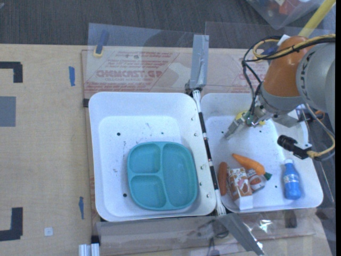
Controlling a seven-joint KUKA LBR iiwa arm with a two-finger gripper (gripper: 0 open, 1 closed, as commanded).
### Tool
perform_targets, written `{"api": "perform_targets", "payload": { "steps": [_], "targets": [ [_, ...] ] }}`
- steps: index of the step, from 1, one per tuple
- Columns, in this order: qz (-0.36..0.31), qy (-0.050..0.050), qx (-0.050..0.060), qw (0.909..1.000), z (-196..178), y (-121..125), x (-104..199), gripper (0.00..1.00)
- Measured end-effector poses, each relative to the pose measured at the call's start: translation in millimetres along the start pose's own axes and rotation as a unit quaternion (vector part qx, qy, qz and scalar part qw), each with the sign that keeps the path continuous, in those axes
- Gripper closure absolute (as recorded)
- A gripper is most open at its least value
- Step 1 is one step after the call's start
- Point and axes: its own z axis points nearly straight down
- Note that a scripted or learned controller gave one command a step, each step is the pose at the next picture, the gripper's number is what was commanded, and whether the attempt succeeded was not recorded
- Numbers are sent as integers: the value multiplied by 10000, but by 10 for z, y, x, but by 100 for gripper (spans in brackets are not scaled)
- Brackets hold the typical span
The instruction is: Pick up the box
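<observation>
the box (241, 184) lies at the near edge of the right bin (213, 104), with a sausage (222, 178) touching its left side, a carrot (248, 163) just behind it and a small can-like thing (257, 181) against its right. the gripper (234, 126) hangs over the bin's far bare floor, well apart from the box, with nothing between its fingers; whether they stand wide or narrow i cannot tell. to do this well it likely has to travel toward the near edge and come straight down on the box, closing across the sides least crowded, since neighbours and the bin wall leave little room. a blue bottle (291, 180) lies farther right. the left bin (101, 108) carries a teal divided tray (161, 176), out of the way.
</observation>
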Motion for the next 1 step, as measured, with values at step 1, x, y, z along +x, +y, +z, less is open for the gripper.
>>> {"api": "perform_targets", "payload": {
  "steps": [1],
  "targets": [
    [-269,5,-26,9996,-750,-587,473,0]
  ]
}}
